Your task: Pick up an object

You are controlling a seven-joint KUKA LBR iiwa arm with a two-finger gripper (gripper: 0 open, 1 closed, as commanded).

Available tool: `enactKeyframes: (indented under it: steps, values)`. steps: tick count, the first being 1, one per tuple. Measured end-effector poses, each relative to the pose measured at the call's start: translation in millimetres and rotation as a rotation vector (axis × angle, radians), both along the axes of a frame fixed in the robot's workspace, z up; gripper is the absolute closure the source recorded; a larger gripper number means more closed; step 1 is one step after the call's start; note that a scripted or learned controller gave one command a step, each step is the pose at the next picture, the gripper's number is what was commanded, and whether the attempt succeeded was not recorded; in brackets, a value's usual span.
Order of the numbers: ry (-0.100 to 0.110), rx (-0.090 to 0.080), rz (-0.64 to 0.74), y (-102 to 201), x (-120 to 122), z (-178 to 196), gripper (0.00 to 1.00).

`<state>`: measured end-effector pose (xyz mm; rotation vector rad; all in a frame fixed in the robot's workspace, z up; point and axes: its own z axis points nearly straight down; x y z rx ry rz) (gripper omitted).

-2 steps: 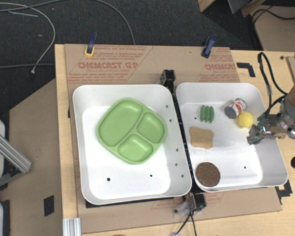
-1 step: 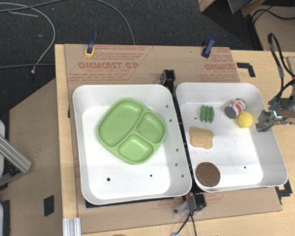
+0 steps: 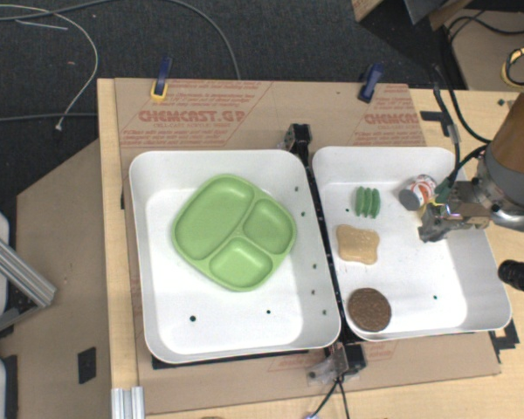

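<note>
Over the right bin [image 3: 472, 308], near its right wall, the hand [image 3: 438, 221] hangs low with the grey arm [image 3: 511, 186] coming in from the right edge. Can't tell whether it's wide or narrow, the tip is a dark blur against the white floor, and nothing is visibly gripped. Just up-left of the hand, close or maybe touching, lies a small can-like item [image 3: 417, 190], grey end and red-and-white body, on its side. Further left in the same bin: a green ridged piece [image 3: 367, 202] near the back, a tan bread-like slab [image 3: 358, 244] below it, and a brown round disc [image 3: 368, 309] at the front edge, all apart from each other and well clear of the hand. Left bin [image 3: 157, 304] holds a green three-compartment plate [image 3: 234, 231], turned diagonally, roughly centred. Both bins sit side by side on a cardboard sheet [image 3: 201, 112] on the bench [image 3: 61, 234], with blue clamps [image 3: 162, 77] at the sheet's back edge.
</note>
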<state>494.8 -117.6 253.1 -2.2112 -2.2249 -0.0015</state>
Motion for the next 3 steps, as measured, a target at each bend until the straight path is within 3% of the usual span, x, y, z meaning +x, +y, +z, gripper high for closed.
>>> enactKeyframes:
  steps: [2, 3]
  values:
    - [0.001, -0.001, 0.0, 106, 7, -26, 1.0]
    - [-0.004, -0.002, 0.001, 159, 15, -17, 1.0]
